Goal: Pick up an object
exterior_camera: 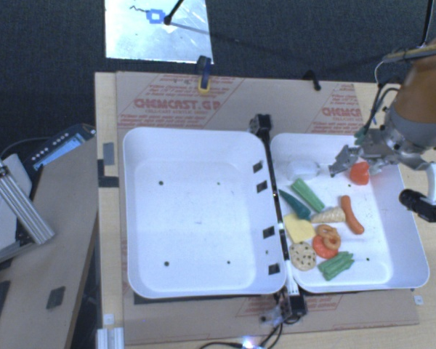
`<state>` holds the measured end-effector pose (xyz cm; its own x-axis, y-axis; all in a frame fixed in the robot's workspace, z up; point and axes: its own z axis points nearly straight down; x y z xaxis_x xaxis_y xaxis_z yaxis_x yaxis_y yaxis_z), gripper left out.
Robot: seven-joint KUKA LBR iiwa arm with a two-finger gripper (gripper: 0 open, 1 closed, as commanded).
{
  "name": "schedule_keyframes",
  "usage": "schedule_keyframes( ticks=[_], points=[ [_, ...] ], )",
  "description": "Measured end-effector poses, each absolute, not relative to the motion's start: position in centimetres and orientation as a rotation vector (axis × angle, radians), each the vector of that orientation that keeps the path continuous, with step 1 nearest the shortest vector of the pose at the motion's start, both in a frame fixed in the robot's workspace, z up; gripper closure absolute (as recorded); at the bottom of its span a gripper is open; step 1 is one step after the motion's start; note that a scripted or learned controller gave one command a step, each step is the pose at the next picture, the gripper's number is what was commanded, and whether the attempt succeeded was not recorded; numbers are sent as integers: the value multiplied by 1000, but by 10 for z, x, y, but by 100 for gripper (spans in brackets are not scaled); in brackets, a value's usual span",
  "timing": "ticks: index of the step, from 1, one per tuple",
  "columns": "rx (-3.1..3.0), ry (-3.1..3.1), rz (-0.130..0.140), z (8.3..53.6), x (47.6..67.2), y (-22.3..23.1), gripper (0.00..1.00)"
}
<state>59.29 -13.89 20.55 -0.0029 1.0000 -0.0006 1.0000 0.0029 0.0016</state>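
Overhead view, read left to right, with the clamp (262,124) between the two bins as landmark. I see the left bin (196,209), left of the clamp, with nothing lifted from it. Right of the clamp, the right bin (400,253) holds a cluster of toy foods (321,231) lying on its floor, below and right of the clamp. Further right, my gripper (354,164) hangs low over a small red piece (360,173); whether it is clenched or released, I cannot tell. I judge the pick not yet done: grasp and lift remain.
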Motion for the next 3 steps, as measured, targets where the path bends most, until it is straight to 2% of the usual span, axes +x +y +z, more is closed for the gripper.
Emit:
schedule_keyframes(
  ticks=[1,2,3],
  points=[
    [2215,2237,-2,94,626,-83,0],
    [2213,2225,5,112,628,-88,100],
    [2200,2223,24,269,673,-33,100]
  ],
)
